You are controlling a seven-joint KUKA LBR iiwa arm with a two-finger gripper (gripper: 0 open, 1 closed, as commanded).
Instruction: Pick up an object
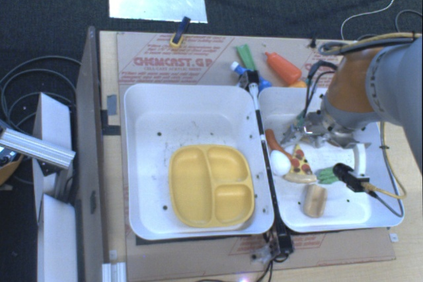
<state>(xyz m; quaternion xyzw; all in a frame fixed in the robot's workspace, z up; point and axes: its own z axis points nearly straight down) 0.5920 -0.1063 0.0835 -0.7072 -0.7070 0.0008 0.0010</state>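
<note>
Two-finger gripper (299,137) low in right white bin (344,218), finger state unclear; flat toy pizza slice (302,165) just below, white egg (280,162) beside.

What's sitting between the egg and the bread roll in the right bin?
In the camera view, the pizza slice lies between the egg and the roll, touching the egg's right side.

Arm (396,79): grey rounded casing, orange band (350,86) above wrist. Black cables along wrist. Gripper (305,132): metallic grey.
</note>
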